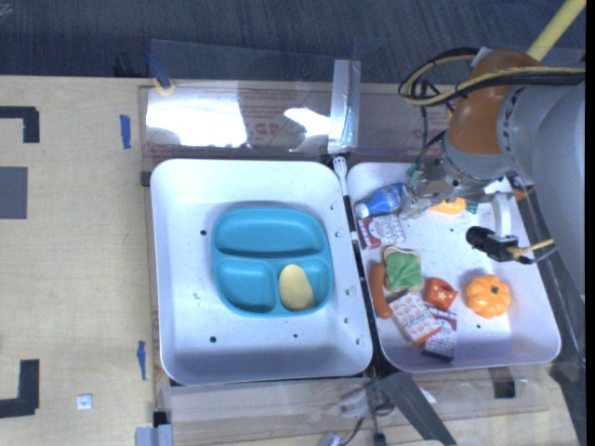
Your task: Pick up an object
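Camera view, from above at a slant: two white bins side by side; the left bin holds a blue divided tray with a yellow potato-like piece in its near right compartment; the right bin holds the clutter. The arm enters from the right; its gripper sits low over the far left part of the right bin; the state of the jaws cannot be told, the wrist body hiding them.

Nearest candidate: a blue-and-white bottle, lying just left of the gripper, close to the bin's dividing wall; its long axis runs roughly left to right, tilted slightly, so it points toward the gripper; whether it is touched cannot be told. A small orange-yellow piece lies just right of the gripper.

Further toward the near side: a green item, a red piece, printed packets, and an orange pumpkin, all well apart from the gripper.

Judgement: nothing is seen held; the bottle is the likeliest target, requiring a short shift leftward.
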